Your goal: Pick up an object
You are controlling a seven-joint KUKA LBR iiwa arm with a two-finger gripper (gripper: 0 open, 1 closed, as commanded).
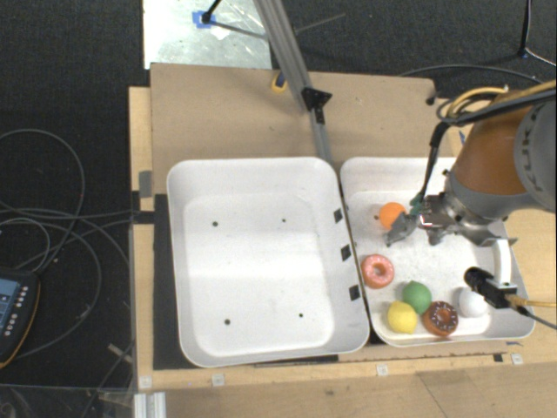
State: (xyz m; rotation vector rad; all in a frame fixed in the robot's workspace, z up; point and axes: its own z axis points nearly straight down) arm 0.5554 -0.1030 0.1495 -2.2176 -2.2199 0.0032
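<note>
The right bin (365, 178) holds an orange ball (391, 213), a pink frosted donut (377, 271), a green ball (417, 295), a yellow lemon-like fruit (402, 318), a chocolate donut (440, 319) and a white ball (473, 304). My gripper (416, 230) hangs over the middle of this bin, just right of the orange ball. Its two fingers (399, 231) are spread apart with nothing between them.
The left bin (252, 259) sits beside the right one, with black clips (345, 252) along the shared edge. A grey pole (287, 42) slants across the bench's far side. Yellow and black cables (470, 101) hang near the arm.
</note>
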